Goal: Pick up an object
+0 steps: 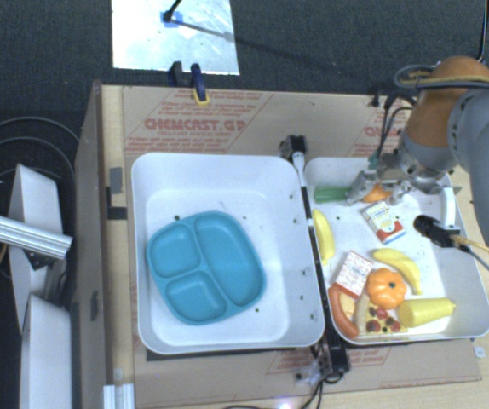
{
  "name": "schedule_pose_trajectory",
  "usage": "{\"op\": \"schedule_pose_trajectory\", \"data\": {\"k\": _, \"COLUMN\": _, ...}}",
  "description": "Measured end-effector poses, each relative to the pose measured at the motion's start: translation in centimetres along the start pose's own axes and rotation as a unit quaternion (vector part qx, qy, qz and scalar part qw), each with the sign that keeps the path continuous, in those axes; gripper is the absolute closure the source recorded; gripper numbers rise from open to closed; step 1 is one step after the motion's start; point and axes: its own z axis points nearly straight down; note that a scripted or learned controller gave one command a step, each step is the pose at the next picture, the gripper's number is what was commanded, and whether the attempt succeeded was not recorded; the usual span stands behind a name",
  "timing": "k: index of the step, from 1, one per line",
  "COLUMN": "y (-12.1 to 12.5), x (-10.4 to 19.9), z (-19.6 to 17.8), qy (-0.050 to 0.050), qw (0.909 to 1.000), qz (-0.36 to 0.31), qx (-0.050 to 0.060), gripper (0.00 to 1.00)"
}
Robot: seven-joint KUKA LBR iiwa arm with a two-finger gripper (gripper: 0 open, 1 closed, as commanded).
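Claw [379,186] is low in the far part of the right bin [476,309], fingers down around a small orange piece [377,195]; can't tell if they're spread or closed on it, so no confirmed grasp. Nothing looks lifted yet. Small carton [383,221] sits just beside, banana [400,265] and orange pumpkin [387,288] nearer. Left bin [142,194] holds 1 blue tray [205,266]. Judged: at the grasp stage, lift remains.
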Motion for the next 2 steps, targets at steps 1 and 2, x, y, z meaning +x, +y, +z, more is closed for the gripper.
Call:
{"op": "schedule_pose_trajectory", "data": {"k": 1, "y": -0.02, "x": 0.46, "z": -0.02, "qy": -0.003, "qw": 1.0, "qz": 0.0, "qx": -0.001, "gripper": 0.0}}
{"op": "schedule_pose_trajectory", "data": {"k": 2, "y": 0.0, "x": 0.23, "z": 0.01, "qy": 0.0, "qw": 1.0, "qz": 0.0, "qx": 0.0, "gripper": 0.0}}
